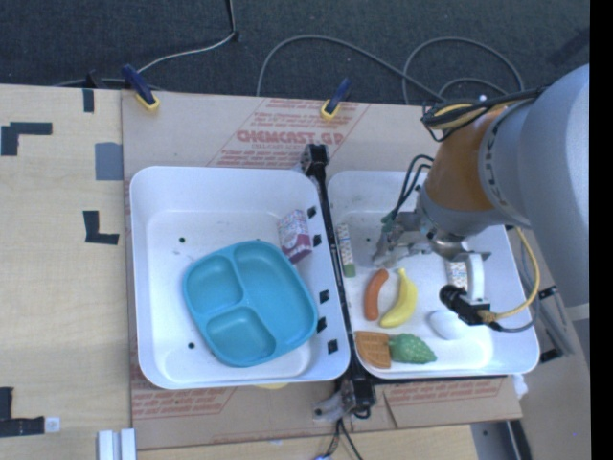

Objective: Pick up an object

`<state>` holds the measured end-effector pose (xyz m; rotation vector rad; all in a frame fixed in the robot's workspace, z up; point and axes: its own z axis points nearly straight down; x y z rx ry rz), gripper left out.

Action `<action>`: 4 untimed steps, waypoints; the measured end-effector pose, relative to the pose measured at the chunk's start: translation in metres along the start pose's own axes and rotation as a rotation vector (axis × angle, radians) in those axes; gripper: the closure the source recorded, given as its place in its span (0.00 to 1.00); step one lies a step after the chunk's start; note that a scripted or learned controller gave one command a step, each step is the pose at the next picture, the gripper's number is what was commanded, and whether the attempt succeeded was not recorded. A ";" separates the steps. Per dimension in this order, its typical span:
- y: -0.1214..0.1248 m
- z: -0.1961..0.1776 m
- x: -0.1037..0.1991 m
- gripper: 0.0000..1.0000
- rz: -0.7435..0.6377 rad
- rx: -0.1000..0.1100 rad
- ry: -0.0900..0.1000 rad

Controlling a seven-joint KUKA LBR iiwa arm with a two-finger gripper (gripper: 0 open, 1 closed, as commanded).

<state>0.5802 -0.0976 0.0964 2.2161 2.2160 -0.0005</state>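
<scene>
Banana (401,300) and sausage (375,294) lie side by side in the middle of the right bin (508,357), touching or nearly so. Below them, near the front wall, sit a waffle (374,349) and a green broccoli piece (412,349), pressed together. A white lump (445,324) rests to the right of the banana. The arm (479,166) comes in from the right, orange band showing, and the gripper (407,241) hangs low over the right bin just above the sausage and banana; whether it grips anything I cannot tell. Over in the left bin (153,257), a blue sectioned plate (249,302) lies flat, with a small carton (295,235) just beyond its upper right corner, near the divider.
</scene>
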 end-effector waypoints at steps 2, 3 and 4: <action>-0.039 0.010 -0.007 0.00 -0.001 -0.001 0.004; -0.039 0.000 -0.008 1.00 -0.001 -0.001 0.001; -0.066 -0.129 0.034 1.00 -0.002 0.003 0.005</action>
